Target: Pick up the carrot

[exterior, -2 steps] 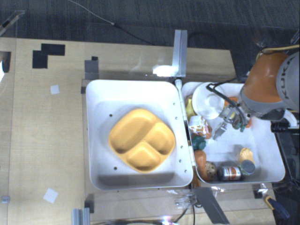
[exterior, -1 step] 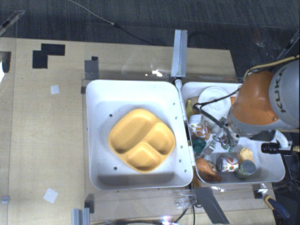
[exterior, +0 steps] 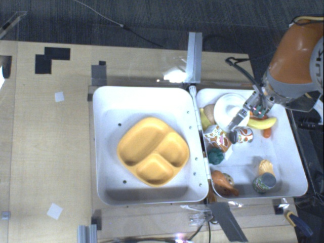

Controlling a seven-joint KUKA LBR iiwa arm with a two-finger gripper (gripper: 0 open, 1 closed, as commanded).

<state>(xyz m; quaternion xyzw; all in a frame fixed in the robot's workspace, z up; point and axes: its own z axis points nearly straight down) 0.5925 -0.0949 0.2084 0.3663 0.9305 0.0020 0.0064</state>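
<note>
The carrot point(exterior: 267, 132) shows as a small orange piece in the right bin point(exterior: 288, 151), just under the right tip of a yellow banana point(exterior: 264, 122). My gripper point(exterior: 236, 130) reaches down-left from the orange and grey wrist and sits low over a red-and-white item point(exterior: 246, 135), left of the carrot and apart from it. Nothing can be seen held in the gripper. The banana partly covers the carrot's upper end.
A white bowl point(exterior: 227, 108) lies behind the gripper. A patterned packet point(exterior: 216, 136), a green item point(exterior: 216, 156), a brown toy point(exterior: 224, 182), a can point(exterior: 264, 183) and a yellow item point(exterior: 206, 117) crowd the right bin. The left bin point(exterior: 109, 186) holds a yellow divided plate point(exterior: 153, 150).
</note>
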